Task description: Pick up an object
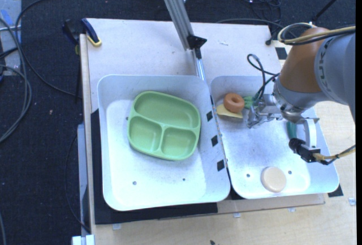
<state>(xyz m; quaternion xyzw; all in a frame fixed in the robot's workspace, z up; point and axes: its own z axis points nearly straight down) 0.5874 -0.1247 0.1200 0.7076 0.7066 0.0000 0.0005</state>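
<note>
Gripper (253, 118) seen low in right bin (317, 181), near back left corner. Fingers too small and blurred: open or shut cannot be told. Donut (233, 103) lies just beside, on top of yellow piece (228, 114). Green bit (250, 102) tucked behind.

Good grab, as judged: fingers set either side of donut, lowered slowly, squeezed gently.

Bin wall close on left; bump risked. Round cream disc (274, 179) well apart, near front. Green tray (164, 125) sits in left bin (113, 193).
</note>
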